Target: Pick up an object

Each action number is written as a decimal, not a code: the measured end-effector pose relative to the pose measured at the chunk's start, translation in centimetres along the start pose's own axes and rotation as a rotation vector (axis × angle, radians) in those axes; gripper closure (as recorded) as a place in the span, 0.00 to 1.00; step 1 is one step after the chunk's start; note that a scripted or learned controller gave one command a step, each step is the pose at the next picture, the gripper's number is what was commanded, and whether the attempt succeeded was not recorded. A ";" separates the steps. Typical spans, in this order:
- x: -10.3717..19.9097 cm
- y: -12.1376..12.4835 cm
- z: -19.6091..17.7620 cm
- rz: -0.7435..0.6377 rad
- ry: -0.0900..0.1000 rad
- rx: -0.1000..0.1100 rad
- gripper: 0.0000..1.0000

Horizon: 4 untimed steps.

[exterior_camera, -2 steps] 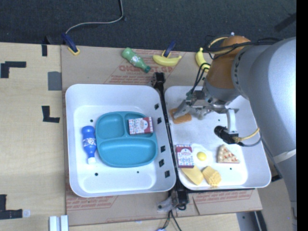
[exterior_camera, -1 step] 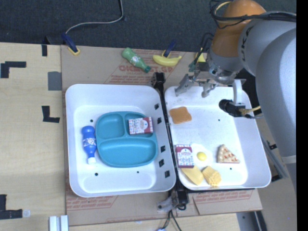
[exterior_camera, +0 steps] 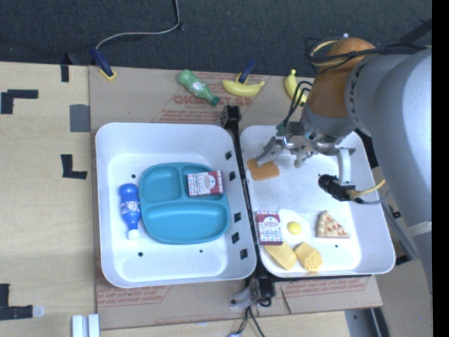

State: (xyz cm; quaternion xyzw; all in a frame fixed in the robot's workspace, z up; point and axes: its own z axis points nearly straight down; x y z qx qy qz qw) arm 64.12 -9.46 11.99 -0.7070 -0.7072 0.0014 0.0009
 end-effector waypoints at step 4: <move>0.0 2.3 0.8 -0.001 0.001 -0.004 0.00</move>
